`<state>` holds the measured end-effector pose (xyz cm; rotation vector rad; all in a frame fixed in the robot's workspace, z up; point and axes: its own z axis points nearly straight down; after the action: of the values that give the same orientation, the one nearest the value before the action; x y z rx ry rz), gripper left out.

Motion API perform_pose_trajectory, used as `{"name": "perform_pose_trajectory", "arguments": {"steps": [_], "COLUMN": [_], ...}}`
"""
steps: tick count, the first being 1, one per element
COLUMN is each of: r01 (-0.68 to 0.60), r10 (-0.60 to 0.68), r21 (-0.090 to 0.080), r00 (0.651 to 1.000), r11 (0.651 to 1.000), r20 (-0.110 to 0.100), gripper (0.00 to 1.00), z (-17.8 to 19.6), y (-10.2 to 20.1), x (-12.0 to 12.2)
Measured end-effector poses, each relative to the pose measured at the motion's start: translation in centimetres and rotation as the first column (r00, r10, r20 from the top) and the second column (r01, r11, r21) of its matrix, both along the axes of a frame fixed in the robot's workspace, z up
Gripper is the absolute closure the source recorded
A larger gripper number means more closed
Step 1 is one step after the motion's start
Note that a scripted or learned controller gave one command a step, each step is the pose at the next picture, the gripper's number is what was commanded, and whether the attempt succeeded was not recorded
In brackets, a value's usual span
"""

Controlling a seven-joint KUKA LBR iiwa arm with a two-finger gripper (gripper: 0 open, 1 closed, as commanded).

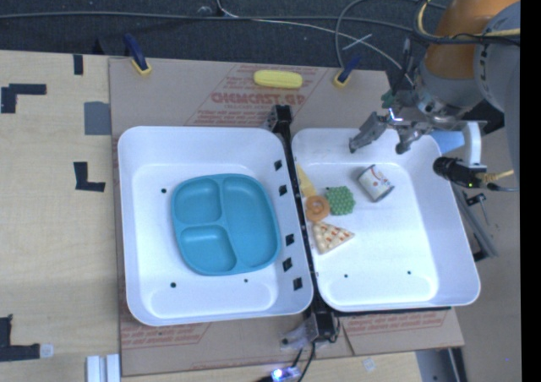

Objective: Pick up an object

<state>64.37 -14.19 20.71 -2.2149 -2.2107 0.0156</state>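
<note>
Two shallow white bins are seen side by side on a cardboard-covered bench. The left bin [135,203] holds a blue divided plate [225,224], lying flat near its middle. In the right bin [423,279], four small items are found. A small grey-white can [375,182] lies on its side in the upper middle of the bin. A green knobbly piece [340,199] sits to the can's left, apart from it. An orange ring-shaped piece [317,207] is just beside the green one, and a waffle-patterned wedge [331,237] lies just below both, near the bin's left wall.

The gripper [385,137] is positioned over the upper edge of the right bin, above the can and apart from it. Its two fingers [365,134] are spread wide, and nothing is seen between them. The grey arm with its orange band [461,30] enters from the right (cables are looped around it).

A yellow banana-shaped object [277,79] lies on the cardboard beyond the bins.
</note>
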Motion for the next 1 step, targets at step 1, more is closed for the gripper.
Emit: {"name": "perform_pose_trajectory", "arguments": {"steps": [1], "r01": [-0.003], "r10": [0.004], "r21": [-0.002], "r00": [1.000], "r11": [1.000], "r20": [0.015], "gripper": [0.00], "z": [0.92], "y": [0.04], "x": [0.30]}}
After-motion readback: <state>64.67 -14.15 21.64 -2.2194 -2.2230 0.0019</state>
